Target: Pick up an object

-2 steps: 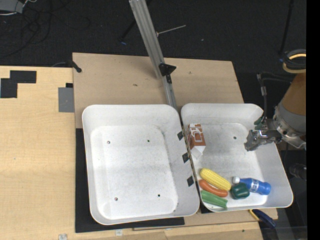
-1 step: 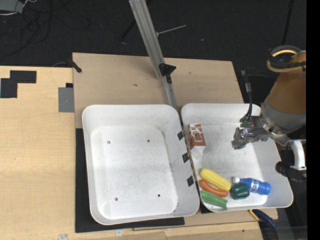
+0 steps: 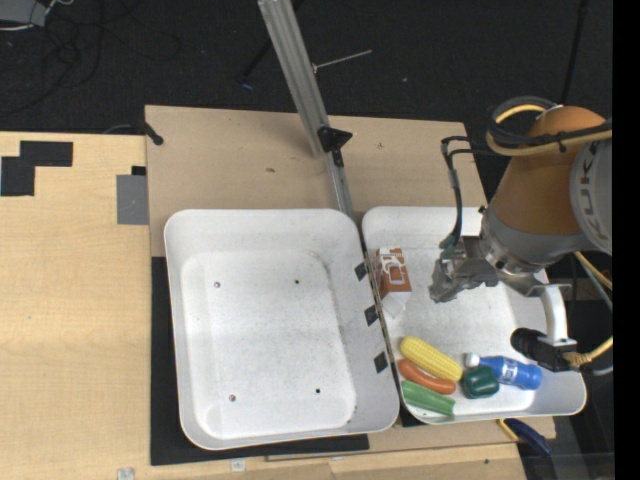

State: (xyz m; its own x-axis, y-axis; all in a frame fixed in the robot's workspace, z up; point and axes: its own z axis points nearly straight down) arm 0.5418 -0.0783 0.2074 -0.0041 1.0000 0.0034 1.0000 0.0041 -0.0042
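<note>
camera view looks down at a slant on a tan surface (image 3: pixel 240 158) carrying two shallow white bins side by side. left bin (image 3: pixel 190 243) takes up the middle of the frame, and the right bin (image 3: pixel 565 403) sits at centre right, touching it along a shared edge. grey arm (image 3: pixel 545 193) with its orange band comes in from the right side of the frame, and its claw (image 3: pixel 447 278) hangs over the upper middle of the right bin; whether the claw is wide or narrow cannot be told from this angle, and nothing can be seen between its tips. just to the left of the claw, against the bin's left wall, lies a small brown and white packet (image 3: pixel 392 270). along the lower part of the right bin a cluster of toys lies close together: a yellow corn cob (image 3: pixel 431 357), an orange piece (image 3: pixel 425 376) under it, a green piece (image 3: pixel 428 399) lowest, then a dark green block (image 3: pixel 480 382) and a blue bottle (image 3: pixel 513 372) to the right. a slanted metal rail (image 3: pixel 300 78) stands in the upper middle of the frame.
</note>
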